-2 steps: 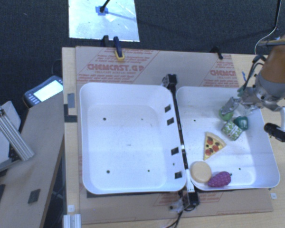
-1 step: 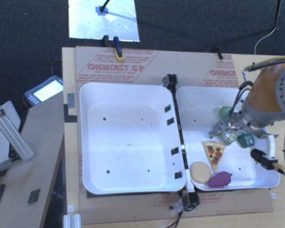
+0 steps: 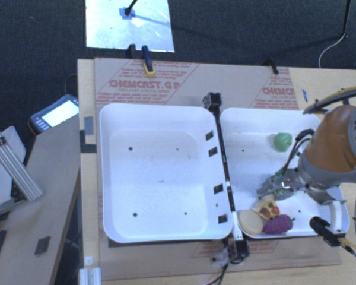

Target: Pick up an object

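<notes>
Camera view: tool low inside right bin, above cluster of toy pieces.

Finger state not discernible at this slant; cannot tell whether wide, narrow or holding. Yellow-red piece, purple grape-like piece and beige round piece lying just below tool, crowded against near wall. Green ball apart, beyond tool. Recommended: centre over one piece only, descend straight, avoid wall and neighbours, close fully before lifting.

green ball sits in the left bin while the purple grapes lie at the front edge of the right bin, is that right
Not quite. The camera view shows the green ball in the right bin, toward its back, not the left one. The purple grapes do lie at the front edge of the right bin.
</notes>
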You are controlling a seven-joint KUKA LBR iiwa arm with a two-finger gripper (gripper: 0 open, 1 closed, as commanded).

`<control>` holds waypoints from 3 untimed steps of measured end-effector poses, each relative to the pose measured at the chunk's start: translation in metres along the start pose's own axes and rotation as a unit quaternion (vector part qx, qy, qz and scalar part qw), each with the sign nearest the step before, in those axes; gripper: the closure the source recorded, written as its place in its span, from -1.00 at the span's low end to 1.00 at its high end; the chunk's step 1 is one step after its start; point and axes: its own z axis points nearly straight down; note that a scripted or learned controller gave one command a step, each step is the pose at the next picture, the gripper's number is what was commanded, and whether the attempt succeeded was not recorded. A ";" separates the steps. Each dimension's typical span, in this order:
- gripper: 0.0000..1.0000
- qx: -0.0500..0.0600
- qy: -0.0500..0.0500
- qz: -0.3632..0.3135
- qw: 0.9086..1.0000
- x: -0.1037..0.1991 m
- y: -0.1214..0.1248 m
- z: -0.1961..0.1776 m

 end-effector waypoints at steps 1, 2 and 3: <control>1.00 -0.005 -0.002 -0.001 1.000 -0.002 0.004 -0.012; 1.00 -0.014 -0.004 -0.004 1.000 0.012 0.069 -0.204; 1.00 -0.004 -0.001 -0.004 1.000 0.053 0.057 -0.204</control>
